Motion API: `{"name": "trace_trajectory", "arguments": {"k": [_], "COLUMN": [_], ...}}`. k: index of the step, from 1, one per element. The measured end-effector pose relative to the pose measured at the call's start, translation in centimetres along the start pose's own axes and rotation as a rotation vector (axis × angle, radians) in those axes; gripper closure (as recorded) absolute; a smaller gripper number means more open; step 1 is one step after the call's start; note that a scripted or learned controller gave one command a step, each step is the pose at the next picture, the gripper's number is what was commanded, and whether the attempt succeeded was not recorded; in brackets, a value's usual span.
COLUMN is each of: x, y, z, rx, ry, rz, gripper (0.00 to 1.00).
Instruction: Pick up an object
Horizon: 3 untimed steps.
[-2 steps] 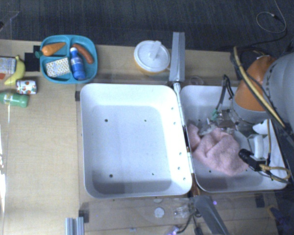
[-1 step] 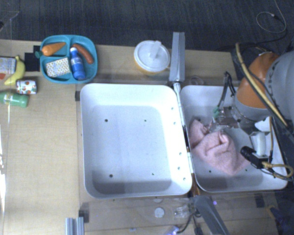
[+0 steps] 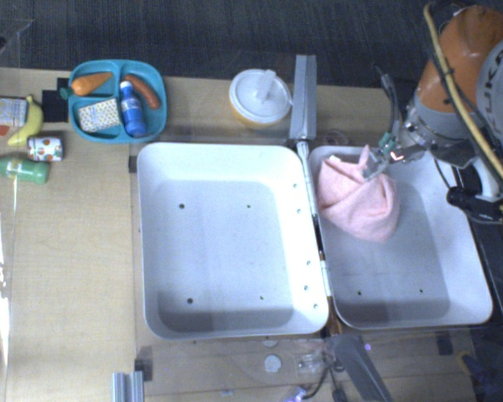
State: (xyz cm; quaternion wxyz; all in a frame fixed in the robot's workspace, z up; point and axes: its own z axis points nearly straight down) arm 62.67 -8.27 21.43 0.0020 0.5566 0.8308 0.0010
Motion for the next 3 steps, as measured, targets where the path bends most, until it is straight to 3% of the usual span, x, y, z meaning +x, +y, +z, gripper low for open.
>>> {"name": "trace_trajectory", "arguments": {"k": [1,2,3], "x": [1.0,-2.4,-3.8], "y": [1.9,0.6,3.0], "z": [-2.9,-4.4,4.7], "rx": [0.0,0.001,0.003], "ry": [0.0,0.0,0.0], "rz": [-0.027,0.006,0.04], "gripper": [1.0,1.0,1.0]}}
